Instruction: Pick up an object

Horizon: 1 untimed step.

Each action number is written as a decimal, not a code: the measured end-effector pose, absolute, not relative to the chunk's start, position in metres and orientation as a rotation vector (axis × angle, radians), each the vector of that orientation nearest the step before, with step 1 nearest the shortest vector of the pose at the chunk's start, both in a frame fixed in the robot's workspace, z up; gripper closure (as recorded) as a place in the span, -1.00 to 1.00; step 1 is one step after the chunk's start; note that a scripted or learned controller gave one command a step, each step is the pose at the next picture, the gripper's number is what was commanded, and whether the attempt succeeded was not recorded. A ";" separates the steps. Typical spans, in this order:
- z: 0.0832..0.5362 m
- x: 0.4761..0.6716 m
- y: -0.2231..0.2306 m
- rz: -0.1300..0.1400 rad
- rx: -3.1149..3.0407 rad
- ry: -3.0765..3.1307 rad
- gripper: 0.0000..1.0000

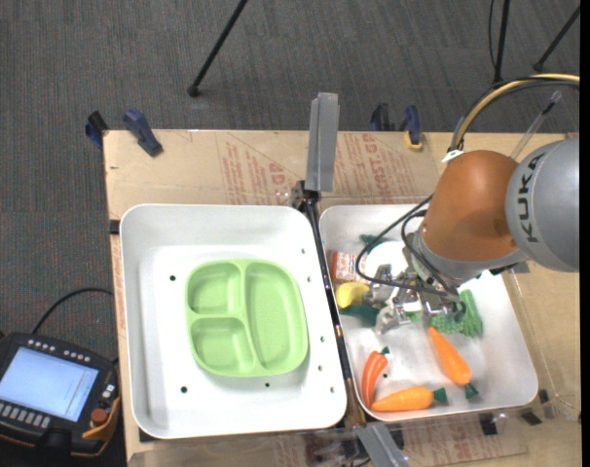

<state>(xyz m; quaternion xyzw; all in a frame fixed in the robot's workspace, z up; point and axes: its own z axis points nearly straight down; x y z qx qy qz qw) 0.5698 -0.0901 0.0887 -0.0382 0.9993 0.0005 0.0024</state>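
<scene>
In the right bin (517, 353) lie several toy foods: an upright-slanting orange carrot (451, 356), a second carrot (408, 398) along the front wall, a red-orange chili (373, 373), a yellow piece (351, 295), a green leafy piece (467, 316) and a small orange-and-white packet (343, 264). My gripper (404, 306) hangs low over the bin's middle, just right of the yellow piece and above the slanting carrot. Cables and the wrist crowd the fingers, and I see nothing clearly held between them.
The left bin (149, 251) holds a light green divided plate (246, 317). A grey post (322, 144) stands behind the divider between the bins. Blue clamps (139, 130) grip the bench's back edge. A teach pendant (47, 387) sits at the lower left, off the bench.
</scene>
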 end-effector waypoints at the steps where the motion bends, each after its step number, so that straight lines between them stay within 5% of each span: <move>1: 0.087 0.569 -0.090 0.002 -0.122 3.139 -1.00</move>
